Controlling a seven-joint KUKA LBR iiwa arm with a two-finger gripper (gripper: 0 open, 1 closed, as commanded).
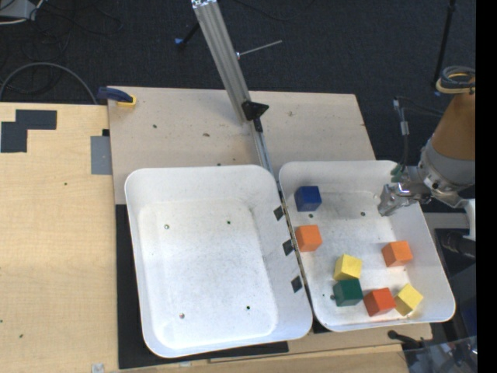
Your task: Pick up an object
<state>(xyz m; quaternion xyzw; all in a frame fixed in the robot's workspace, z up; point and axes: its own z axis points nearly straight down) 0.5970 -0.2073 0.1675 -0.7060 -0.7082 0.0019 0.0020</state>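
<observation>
Red block (379, 301) and yellow block (408, 298) touching in right bin (365, 173)

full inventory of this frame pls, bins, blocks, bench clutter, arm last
Shallow white bins: 2; left bin, right bin.
Blue cube: 1, right bin, far left.
Orange cubes: 2, right bin; one by the left wall, one right of centre.
Yellow cubes: 2, right bin; middle, near-right corner.
Green cube: 1, below the middle yellow.
Red cube: 1, near edge.
Aluminium rail: 1, silver, behind the bins.
Blue-yellow clamp: 1, bench's far-left corner.
Gripper: 1, metallic, over right bin's far right.
</observation>
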